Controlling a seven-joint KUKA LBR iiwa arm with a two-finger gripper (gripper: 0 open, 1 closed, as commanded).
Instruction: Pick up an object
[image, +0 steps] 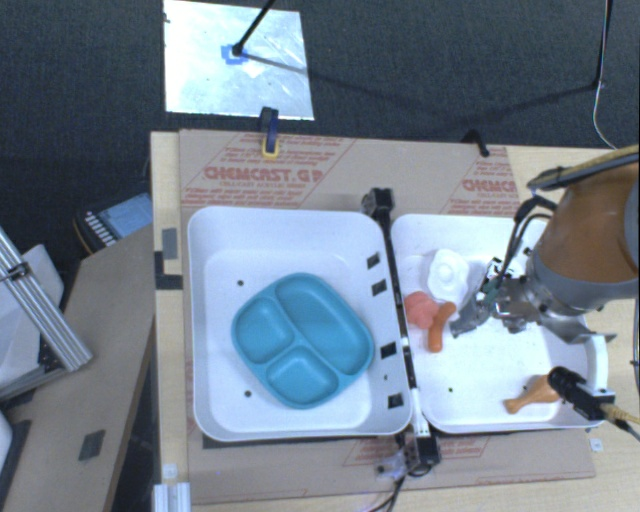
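Right of centre, over the right bin (520, 415), the tool (468, 318) hovers just beside an orange carrot-like piece (437, 329); its grip I cannot tell. Best it centres over the piece, clear of the pink lump (419, 307).

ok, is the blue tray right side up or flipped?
Right side up: the tray in the left bin shows its three hollow compartments facing up.

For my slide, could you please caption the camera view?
Arm's tool beside an orange carrot in the right bin; blue tray in the left bin.
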